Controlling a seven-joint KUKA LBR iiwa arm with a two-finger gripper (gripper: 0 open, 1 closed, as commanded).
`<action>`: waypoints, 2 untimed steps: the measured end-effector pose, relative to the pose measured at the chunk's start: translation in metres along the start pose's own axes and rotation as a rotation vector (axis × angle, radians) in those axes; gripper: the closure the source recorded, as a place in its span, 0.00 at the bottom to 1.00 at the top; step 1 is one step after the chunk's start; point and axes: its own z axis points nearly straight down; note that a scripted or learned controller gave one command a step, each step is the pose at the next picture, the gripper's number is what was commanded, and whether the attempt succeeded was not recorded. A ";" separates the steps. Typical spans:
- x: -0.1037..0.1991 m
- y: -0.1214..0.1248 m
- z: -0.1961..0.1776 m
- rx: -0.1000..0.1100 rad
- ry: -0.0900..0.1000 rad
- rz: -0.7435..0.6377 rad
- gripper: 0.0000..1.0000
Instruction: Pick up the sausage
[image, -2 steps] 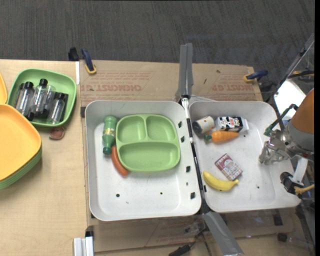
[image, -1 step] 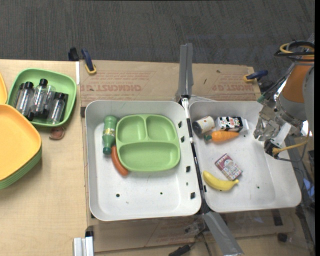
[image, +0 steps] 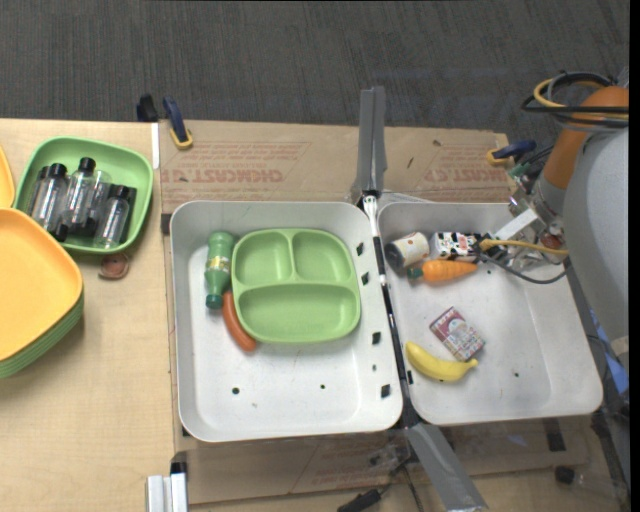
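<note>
Sausage (image: 238, 322): orange-red, lying in the left bin (image: 290, 400), tucked against the lower-left edge of the green divided plate (image: 295, 283), just below a green bottle (image: 218, 268). Right bin (image: 520, 390): banana (image: 438, 363), carrot (image: 448, 270), small cup (image: 407, 248), card packet (image: 457, 333). Gripper (image: 497, 243): over the right bin's upper edge, well apart from the sausage; opening cannot be told

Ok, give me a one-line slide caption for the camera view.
Sausage lies in the left bin beside the green divided plate, while the arm sits over the right bin.
</note>
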 end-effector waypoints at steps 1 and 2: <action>-0.025 0.012 -0.001 0.003 0.003 0.249 1.00; -0.025 0.015 -0.020 0.000 0.002 0.252 1.00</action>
